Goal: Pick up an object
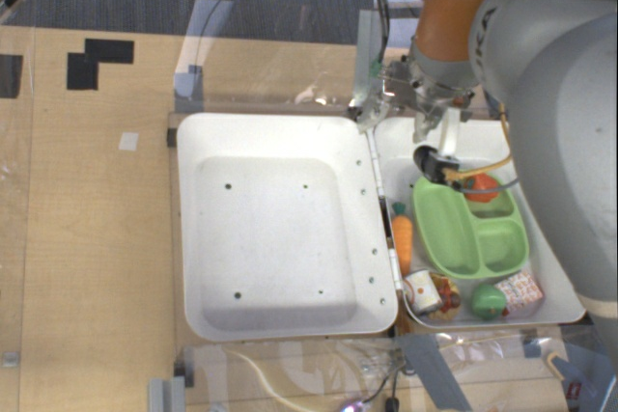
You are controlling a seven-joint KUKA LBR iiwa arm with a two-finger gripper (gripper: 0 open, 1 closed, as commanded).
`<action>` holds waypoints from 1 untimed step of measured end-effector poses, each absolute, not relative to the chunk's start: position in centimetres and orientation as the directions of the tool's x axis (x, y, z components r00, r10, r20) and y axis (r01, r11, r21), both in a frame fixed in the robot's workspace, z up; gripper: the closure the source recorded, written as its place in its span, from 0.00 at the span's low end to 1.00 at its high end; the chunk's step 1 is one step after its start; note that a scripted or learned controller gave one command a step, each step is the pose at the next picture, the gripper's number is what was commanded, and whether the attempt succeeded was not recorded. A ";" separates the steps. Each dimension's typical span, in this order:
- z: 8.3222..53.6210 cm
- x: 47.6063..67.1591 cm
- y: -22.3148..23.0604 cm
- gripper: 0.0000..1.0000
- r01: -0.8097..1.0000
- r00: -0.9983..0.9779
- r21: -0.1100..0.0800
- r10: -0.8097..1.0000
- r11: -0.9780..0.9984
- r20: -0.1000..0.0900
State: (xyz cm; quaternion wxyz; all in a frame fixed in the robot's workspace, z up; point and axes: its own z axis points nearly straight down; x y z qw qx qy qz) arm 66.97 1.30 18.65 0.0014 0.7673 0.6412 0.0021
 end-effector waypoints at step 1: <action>18.6 64.1 -2.4 0.00 0.993 0.114 0.004 0.993 -0.114 0.000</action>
